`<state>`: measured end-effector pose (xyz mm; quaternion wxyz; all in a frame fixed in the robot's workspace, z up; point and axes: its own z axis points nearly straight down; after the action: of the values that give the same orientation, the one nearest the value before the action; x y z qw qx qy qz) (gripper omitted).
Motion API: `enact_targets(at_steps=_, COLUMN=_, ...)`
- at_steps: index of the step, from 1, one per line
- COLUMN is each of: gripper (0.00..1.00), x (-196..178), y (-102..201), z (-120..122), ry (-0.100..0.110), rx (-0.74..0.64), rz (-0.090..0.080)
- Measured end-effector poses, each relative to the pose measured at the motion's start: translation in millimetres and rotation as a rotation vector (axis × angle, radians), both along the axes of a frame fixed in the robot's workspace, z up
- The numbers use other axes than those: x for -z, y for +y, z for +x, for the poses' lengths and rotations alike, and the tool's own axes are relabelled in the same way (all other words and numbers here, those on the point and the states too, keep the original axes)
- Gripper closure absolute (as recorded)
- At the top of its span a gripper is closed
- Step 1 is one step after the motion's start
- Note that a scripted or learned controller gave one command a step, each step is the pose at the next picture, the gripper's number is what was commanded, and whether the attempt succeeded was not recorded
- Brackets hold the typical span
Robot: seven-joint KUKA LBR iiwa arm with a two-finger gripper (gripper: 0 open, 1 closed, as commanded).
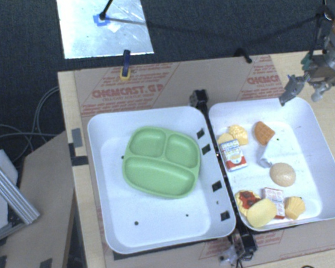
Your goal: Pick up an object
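My gripper [302, 91] hangs open over the far right corner of the right bin [307, 143], with nothing between its fingers. Below it in that bin lie several food toys: an orange-brown piece [263, 132], a yellow piece [237, 132], a red and white carton [233, 154], a beige round item [283, 174], a small grey piece [264, 162], a yellow lemon shape [261, 213], a red and white packet [274, 195] and a small yellow chunk [294, 207]. The orange-brown piece is the nearest to the gripper, left of it and toward the front.
The left bin [123, 217] holds a green divided plate [160, 161]. A black divider [214, 155] runs between the bins. A shiny metal sheet [104, 23] lies at the back, and cables trail off the bench's left side.
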<state>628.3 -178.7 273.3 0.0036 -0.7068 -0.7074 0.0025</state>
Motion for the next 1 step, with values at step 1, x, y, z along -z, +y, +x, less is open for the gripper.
enact_targets(at_steps=1, gripper=0.00, x=-6.6, y=0.5, z=1.9, ry=-0.011, rx=-0.003, rz=-0.002)
